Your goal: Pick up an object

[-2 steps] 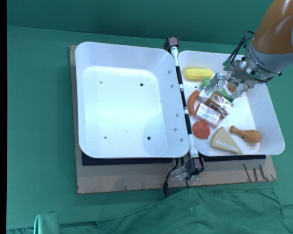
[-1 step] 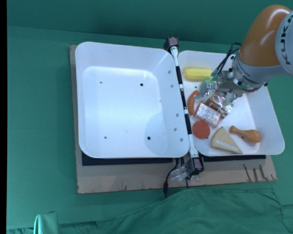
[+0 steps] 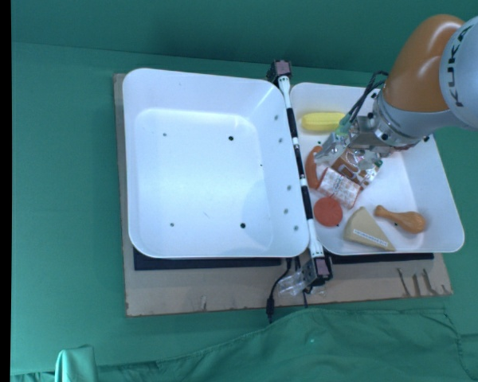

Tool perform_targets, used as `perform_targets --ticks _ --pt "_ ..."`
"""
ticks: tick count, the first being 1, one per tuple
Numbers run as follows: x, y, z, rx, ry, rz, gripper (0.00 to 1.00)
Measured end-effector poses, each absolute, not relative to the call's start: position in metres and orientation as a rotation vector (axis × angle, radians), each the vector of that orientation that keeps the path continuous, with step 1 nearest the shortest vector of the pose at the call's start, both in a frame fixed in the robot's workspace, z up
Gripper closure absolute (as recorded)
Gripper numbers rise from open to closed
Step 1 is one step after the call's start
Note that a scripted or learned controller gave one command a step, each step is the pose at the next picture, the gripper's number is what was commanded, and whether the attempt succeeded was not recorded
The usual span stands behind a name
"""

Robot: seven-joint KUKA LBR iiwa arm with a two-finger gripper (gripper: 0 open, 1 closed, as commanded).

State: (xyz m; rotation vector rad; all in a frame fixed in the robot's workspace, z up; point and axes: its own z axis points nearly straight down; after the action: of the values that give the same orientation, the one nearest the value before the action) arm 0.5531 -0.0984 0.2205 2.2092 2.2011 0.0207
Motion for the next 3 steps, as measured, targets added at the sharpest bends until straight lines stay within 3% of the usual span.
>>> perform_targets --ticks 1,2,3 --pt "0.554 -0.099 0.218 2.206 2.2 0.022 0.0" --pt "0.555 -0.102 0.23 2.206 2.188 0.024 1.0" --pt "0.555 -0.103 0.296 2.217 2.211 0.009 1.0"
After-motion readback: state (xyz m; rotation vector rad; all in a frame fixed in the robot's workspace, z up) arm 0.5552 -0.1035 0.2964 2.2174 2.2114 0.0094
